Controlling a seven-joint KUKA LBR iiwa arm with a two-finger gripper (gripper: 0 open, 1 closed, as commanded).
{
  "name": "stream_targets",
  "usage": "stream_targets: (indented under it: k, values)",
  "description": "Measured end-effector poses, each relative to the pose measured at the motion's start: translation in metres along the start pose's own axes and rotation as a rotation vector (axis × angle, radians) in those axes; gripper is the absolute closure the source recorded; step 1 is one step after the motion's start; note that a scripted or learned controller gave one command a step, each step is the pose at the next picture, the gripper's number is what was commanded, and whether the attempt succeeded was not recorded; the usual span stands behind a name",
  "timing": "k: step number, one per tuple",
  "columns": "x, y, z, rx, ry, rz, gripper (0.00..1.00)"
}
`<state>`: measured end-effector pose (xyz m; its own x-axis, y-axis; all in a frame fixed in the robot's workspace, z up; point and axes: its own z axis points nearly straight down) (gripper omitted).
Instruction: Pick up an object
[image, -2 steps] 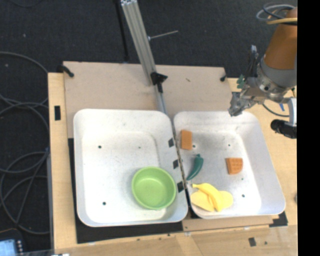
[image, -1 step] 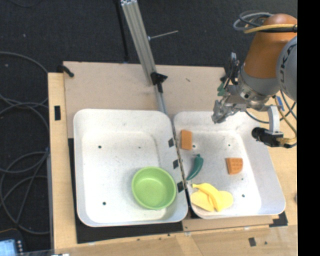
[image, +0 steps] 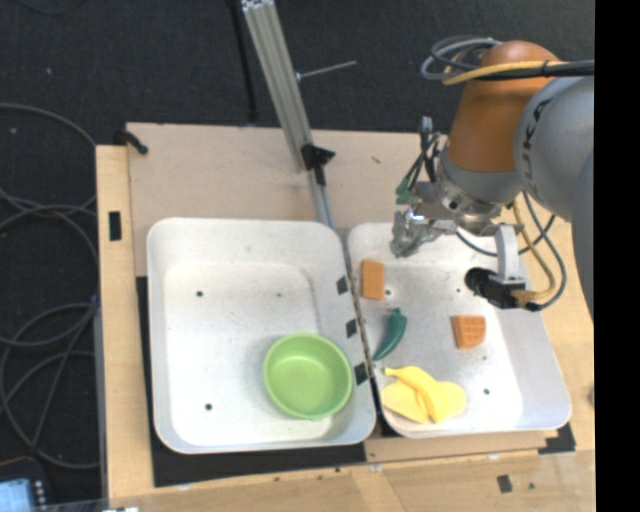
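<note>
While no single item is singled out by the task, four candidates lie in the right bin (image: 545, 385). An orange block (image: 373, 279) stands near that bin's upper left corner, close to the divide between the bins. Below it, a dark green pepper-shaped piece (image: 390, 335) lies slanted along the bin's left wall. A yellow, banana-like bunch (image: 424, 395) rests at the bin's lower left, just below the green piece. A second, smaller orange block (image: 469, 331) sits near the middle of the bin, well apart from the others.

Above the bin's upper edge, the tool (image: 411, 235) hangs at the end of the arm (image: 500, 110), just up and to the right of the first orange block and apart from it. Nothing is seen between its fingers; whether they stand wide or narrow I cannot tell from this angle.

Across the divide, the left bin (image: 200, 270) carries a light green bowl (image: 308, 375), upright in its lower right corner. Both bins rest on the table (image: 210, 160), and a slanted metal post (image: 285, 90) rises from behind them.
</note>
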<state>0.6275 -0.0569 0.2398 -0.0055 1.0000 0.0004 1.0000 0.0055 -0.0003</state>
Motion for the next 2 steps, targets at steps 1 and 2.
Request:
stream_targets:
  k: [1,2]
  values:
    - [0.051,-0.015,0.009,0.000,0.000,0.000,1.00]
    - [0.101,-0.027,0.015,0.000,0.001,-0.001,1.00]
